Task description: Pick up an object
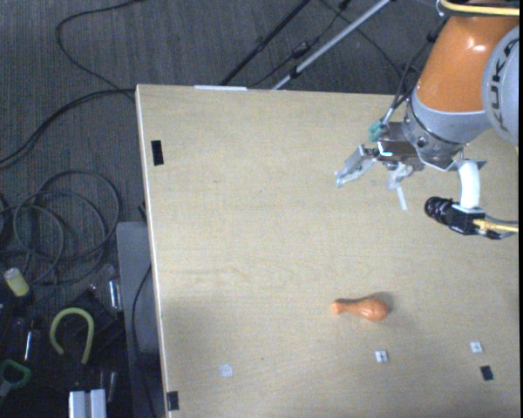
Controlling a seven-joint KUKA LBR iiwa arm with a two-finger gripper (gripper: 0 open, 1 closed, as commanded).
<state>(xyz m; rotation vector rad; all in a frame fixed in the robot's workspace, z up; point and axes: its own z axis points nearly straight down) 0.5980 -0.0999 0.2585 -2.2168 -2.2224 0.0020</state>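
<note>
The claw (373, 165) is hanging open and empty, well apart from the gourd (363, 307) lying crosswise below it.

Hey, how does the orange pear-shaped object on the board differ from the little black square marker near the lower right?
The orange pear-shaped object is rounded, bulbous and tapers to a neck; the black square marker is flat and angular. The orange object is clearly larger. It lies nearer mid-board; the marker sits by the right edge. Both rest on the tan wooden board.
</note>
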